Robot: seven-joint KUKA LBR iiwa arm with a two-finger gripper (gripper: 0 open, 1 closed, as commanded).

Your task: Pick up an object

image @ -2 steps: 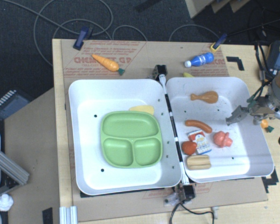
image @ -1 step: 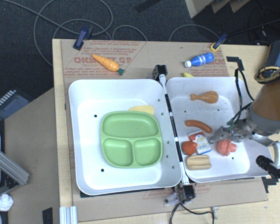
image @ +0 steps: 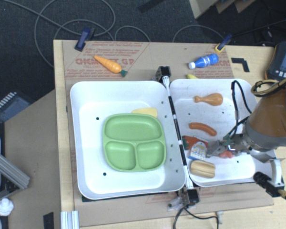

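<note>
Counter (image: pixel 257 63): pale wood, carrying two shallow white bins side by side.

Left bin (image: pixel 86 128): green three-compartment tray (image: pixel 133 142) at centre; pale yellow item (image: pixel 145 111) just behind the tray, touching its far rim.

Right bin (image: pixel 238 173): toy chicken drumstick (image: pixel 209 99) near the far wall; sausage (image: pixel 202 128) mid-bin; small packet with white label (image: pixel 198 151), print too small to read, lying beside a red piece; bread roll (image: pixel 202 169) near the front wall.

Hand (image: pixel 220 149): low inside the right bin, just beside the packet. Cannot tell how far open it is, nor whether it grips anything.

Cardboard sheet (image: pixel 133 56) behind the bins: red lettering, faded, not legible. On it, toy carrot (image: pixel 108 64) and blue-and-white bottle (image: pixel 204 61).
</note>
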